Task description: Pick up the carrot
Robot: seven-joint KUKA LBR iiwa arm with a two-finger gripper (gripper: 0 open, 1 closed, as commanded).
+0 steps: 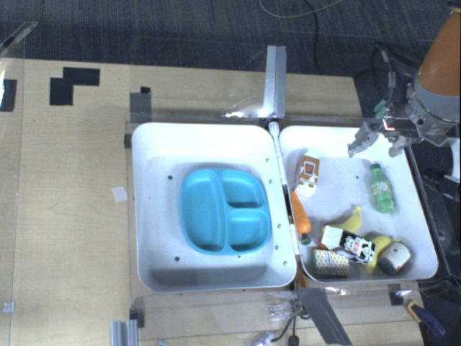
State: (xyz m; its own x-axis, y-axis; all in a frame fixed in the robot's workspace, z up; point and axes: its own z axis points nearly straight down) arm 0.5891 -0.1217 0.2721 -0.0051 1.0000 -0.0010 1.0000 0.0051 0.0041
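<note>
Carrot (pixel 300 215) low along right bin's left wall, end effector (pixel 379 141) well apart up-right, open, holding nothing

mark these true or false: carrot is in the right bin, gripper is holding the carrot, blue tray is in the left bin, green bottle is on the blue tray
1. The carrot lies in the right bin. True; it sits along that bin's left wall.
2. The gripper holds the carrot. False; it hovers apart from the carrot, with nothing between its fingers.
3. The blue tray is in the left bin. True.
4. The green bottle rests on the blue tray. False; it lies in the right bin, just below the gripper.
</note>
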